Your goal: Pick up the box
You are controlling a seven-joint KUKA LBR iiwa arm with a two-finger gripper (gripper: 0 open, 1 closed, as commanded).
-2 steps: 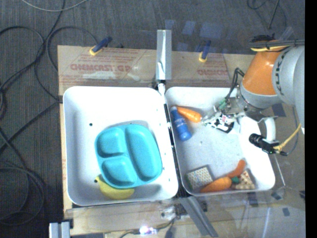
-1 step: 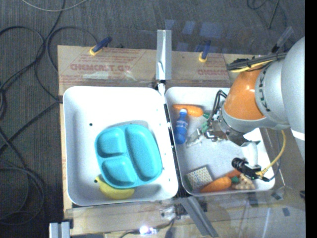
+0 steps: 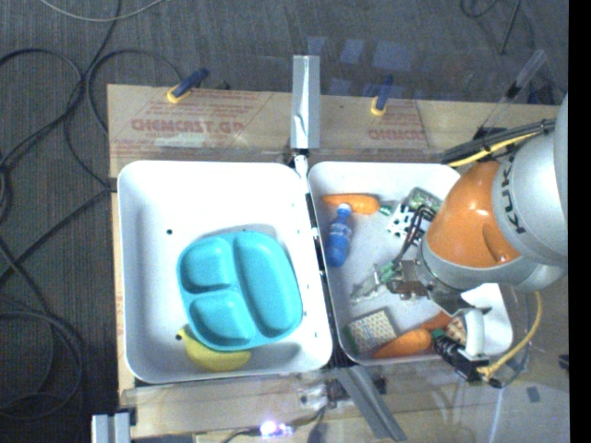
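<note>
**A:** What lies in the left bin [image 3: 138,247]?

**B:** A blue three-compartment tray [image 3: 242,289] sits toward its lower middle, overlapping a yellow banana [image 3: 214,355] that peeks out beneath the tray's lower edge.

**A:** And the right bin [image 3: 325,178]?

**B:** A blue bottle [image 3: 338,235] stands against the left wall, with an orange carrot-like piece [image 3: 351,202] just above it near the top wall. A small white box with dark dots [image 3: 403,216] rests at the upper middle, close beside the arm's orange band [image 3: 466,224]. Lower down, a small box with a mesh-patterned face [image 3: 371,327] lies near the front wall, touching a second orange carrot [image 3: 404,342] to its right.

**A:** Where are the jaws?

**B:** The gripper [image 3: 399,278] hangs over the middle of the right bin, above the mesh-patterned box and below the dotted one. The wrist covers much of it, so I cannot tell how the jaws stand or whether anything sits between them.

**A:** The counter [image 3: 212,123]?

**B:** Brown board, with two yellow-and-blue clamps [image 3: 186,85] at its far edge.
</note>
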